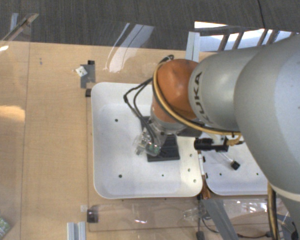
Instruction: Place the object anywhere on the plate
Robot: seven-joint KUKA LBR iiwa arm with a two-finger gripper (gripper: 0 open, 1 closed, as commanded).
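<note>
Camera view, fixed above the bench, looking down at a slant.

Arm: grey KUKA iiwa arm (250, 99) entering from the right, with an orange band (172, 91) above the wrist. It covers much of the right half of the scene. Black cables (135, 101) loop off the wrist on its left side.

Gripper: gripper (149, 145) hangs low over the left bin, right of that bin's middle. Its tip is a small clutter of clear and green parts; whether the fingers stand apart or together cannot be told at this angle.

Object: dark, flat, roughly square object (165, 151) lies on the floor of the left bin, just beside the gripper tip on its right and partly under the wrist. Contact between the two cannot be told.

Left bin: shallow white bin (115, 179) with rounded corners, a few small dark dots on its floor.

Right bin: second white bin (230, 184), mostly hidden under the arm, touching the left bin along one side. A small black item (234, 165) lies on its visible floor.

Bench: light wooden bench (45, 134).
</note>
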